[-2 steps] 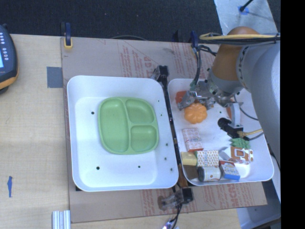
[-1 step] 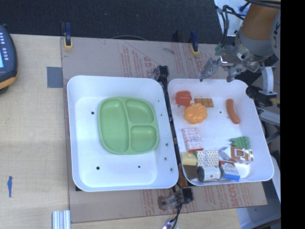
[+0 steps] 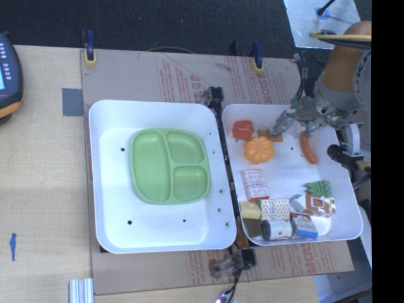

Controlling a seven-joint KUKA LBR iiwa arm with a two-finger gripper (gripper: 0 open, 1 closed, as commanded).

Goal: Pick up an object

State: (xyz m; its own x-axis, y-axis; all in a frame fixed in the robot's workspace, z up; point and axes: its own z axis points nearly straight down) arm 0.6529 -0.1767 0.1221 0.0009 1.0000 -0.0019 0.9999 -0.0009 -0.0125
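Objects for picking crowd the right bin (image 3: 353,188) on my screen: a red toy (image 3: 243,129) and an orange fruit (image 3: 259,149) near its far left corner, a sausage (image 3: 308,149) toward the right wall, a small printed packet (image 3: 254,183) mid-bin, and a cluster of small boxes and packets (image 3: 291,214) along the near edge. My gripper (image 3: 297,125) hangs over the bin's far end, fingers spread, one tip near the red toy's side, the other beside the sausage; nothing sits between them. In the left bin (image 3: 107,188) lies a green divided plate (image 3: 169,165).
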